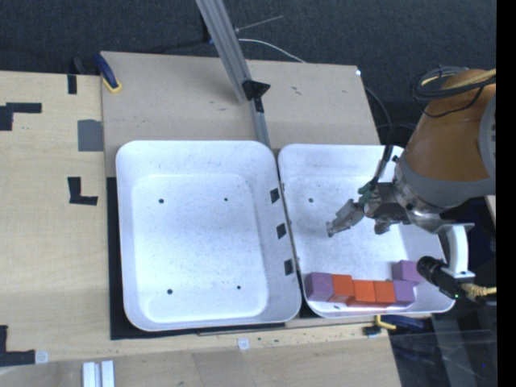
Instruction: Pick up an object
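In the camera view, a row of blocks lies along the near wall of the right bin (322,176). It runs from a purple block (321,285) through orange blocks (367,291) to two purple blocks (407,279) at the right end. My gripper (356,227) hangs over the middle of this bin, above and behind the row and apart from it. Its fingers are spread open, one finger (339,221) pointing left, with nothing between them. The grey and orange arm (451,147) covers the bin's right side.
The left bin (193,240) sits beside the right one, their rims touching in the middle. A slanted metal rail (228,47) crosses the board behind the bins. A blue clamp (109,72) sits at the far left corner and another clamp (395,322) at the near right.
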`<control>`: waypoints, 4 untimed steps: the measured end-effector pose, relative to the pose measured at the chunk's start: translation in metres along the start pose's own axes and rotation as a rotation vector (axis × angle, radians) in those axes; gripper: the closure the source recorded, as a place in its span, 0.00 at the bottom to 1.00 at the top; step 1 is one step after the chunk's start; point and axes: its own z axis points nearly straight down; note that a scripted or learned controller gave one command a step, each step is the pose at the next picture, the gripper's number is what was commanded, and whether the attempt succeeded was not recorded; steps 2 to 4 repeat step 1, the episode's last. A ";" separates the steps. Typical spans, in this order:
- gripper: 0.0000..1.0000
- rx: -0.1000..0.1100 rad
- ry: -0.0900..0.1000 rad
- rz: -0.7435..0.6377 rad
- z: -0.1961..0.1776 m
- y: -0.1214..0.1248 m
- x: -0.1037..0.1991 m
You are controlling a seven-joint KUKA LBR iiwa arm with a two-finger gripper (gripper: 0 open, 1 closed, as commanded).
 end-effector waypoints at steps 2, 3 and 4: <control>0.00 -0.007 0.000 -0.004 -0.038 -0.003 0.025; 0.00 -0.007 0.000 -0.004 -0.038 -0.003 0.025; 0.00 -0.007 0.000 -0.004 -0.038 -0.003 0.025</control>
